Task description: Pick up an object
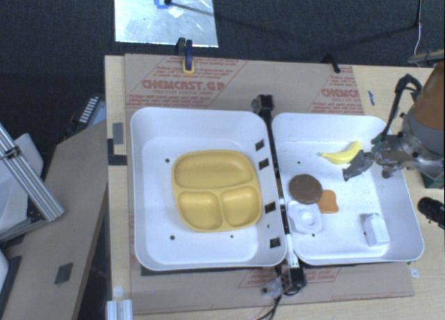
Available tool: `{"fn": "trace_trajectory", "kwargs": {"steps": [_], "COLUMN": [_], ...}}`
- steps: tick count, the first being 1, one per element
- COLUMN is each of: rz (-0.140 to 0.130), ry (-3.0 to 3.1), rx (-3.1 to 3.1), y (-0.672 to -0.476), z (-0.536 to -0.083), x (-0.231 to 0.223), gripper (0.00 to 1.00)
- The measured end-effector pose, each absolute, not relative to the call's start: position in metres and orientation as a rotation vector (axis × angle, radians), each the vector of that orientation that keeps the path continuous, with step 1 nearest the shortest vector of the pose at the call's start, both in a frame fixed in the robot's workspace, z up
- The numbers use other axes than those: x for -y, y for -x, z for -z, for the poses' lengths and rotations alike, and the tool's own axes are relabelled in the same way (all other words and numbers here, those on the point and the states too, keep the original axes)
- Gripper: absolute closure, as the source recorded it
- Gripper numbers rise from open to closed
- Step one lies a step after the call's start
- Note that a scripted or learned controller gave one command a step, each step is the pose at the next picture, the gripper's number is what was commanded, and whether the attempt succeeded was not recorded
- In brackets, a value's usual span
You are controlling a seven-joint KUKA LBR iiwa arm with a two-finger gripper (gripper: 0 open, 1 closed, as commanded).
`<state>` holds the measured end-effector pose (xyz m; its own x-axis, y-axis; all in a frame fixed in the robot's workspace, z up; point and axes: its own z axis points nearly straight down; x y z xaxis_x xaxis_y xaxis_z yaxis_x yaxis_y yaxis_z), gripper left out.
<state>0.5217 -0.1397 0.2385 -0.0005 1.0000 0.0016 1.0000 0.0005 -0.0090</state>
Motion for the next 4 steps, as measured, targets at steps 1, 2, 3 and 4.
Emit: {"fn": "trace_trajectory", "kwargs": {"steps": [1,2,3,4], "rz": [0.002,-0.003,-0.003,0.003], "ry": [2.219,2.217,2.219,2.223], "rx": [2.226,2.221,2.22,2.223], "y": [-0.524,-0.521,-0.517,-0.518], "z": [-0.244,-0.181,-0.122,-0.085], "x": [0.14,0.138,0.145,0.146], "gripper": [0.0,0.0,0.0,0.0]}}
